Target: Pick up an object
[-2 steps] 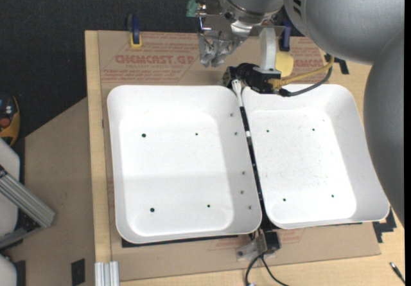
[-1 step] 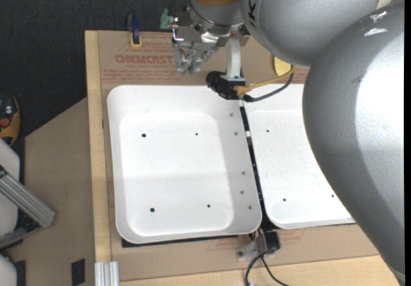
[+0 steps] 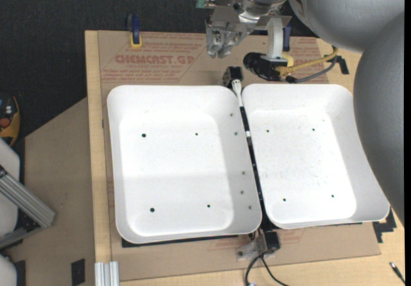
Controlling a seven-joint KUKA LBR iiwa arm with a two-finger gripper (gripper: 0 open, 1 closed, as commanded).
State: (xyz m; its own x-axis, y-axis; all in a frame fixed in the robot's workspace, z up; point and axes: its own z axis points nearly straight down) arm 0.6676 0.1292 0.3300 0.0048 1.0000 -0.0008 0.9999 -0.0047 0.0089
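1. White left bin (image 3: 122, 150) and right bin (image 3: 359, 150) both look bare; I see no object to pick.
2. Beyond the left bin's far right corner, the tool (image 3: 220, 44) hangs above the tabletop (image 3: 160, 56), grip state unclear.
3. Step: likely between tries; next needs a target.

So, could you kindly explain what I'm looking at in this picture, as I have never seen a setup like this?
This is one camera fixed above a workbench, looking down at a slant. The big grey shape on the right is a robot arm with an orange band above its wrist. At its tip hangs the tool, a two-finger grasping part, poised over the brown board behind the bins. I see nothing between its fingers. On the board sit two shallow white plastic bins side by side, the left bin and the right bin. A blue clamp pins the board's far edge.
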